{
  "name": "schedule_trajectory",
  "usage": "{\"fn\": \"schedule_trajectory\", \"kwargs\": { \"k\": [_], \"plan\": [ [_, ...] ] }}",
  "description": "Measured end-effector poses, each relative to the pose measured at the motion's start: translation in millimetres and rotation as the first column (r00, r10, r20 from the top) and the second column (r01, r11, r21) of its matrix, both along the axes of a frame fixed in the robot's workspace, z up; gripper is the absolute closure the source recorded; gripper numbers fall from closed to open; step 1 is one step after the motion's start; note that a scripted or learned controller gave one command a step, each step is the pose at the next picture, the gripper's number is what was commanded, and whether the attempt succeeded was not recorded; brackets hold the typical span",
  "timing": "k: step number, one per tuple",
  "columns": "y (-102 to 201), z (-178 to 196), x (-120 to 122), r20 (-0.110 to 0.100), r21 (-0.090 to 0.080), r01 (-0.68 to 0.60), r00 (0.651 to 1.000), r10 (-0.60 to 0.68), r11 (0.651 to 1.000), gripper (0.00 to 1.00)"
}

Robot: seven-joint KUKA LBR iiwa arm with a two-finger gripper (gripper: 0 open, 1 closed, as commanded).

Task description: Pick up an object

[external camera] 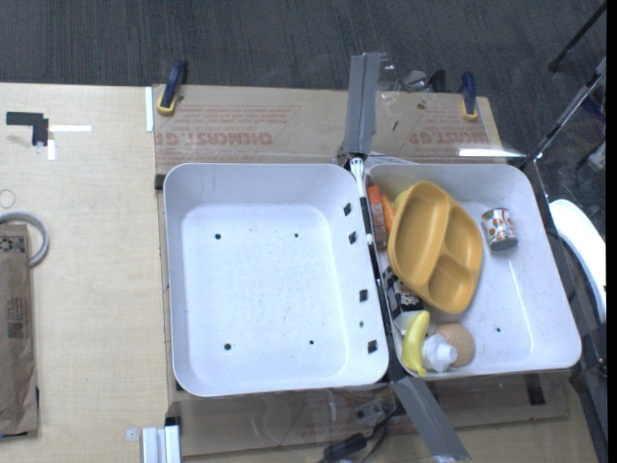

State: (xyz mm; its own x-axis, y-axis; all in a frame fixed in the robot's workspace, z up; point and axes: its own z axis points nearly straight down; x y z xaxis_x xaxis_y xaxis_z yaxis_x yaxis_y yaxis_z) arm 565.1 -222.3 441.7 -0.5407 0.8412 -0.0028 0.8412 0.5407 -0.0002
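In the camera view, two white bins are seen side by side; the right bin (pixel 540 287) holds a yellow divided plate (pixel 436 246) tilted against the left wall, partly covering an orange item (pixel 375 210) behind it. A small patterned can (pixel 498 228) lies apart to its right. A banana (pixel 415 343) and what may be a brownish ball (pixel 457 345) are crowded at the front edge. The gripper's state cannot be told.

Yellow divided plate (pixel 439 247) lies tilted in the right bin (pixel 540 336), small can (pixel 499 229) beside it.
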Motion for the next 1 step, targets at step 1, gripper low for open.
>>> {"fn": "schedule_trajectory", "kwargs": {
  "k": [1],
  "plan": [
    [0.0,-57.6,-57.5,-0.002,0.002,-0.220,0.975,0.220,0.975,0.00]
  ]
}}
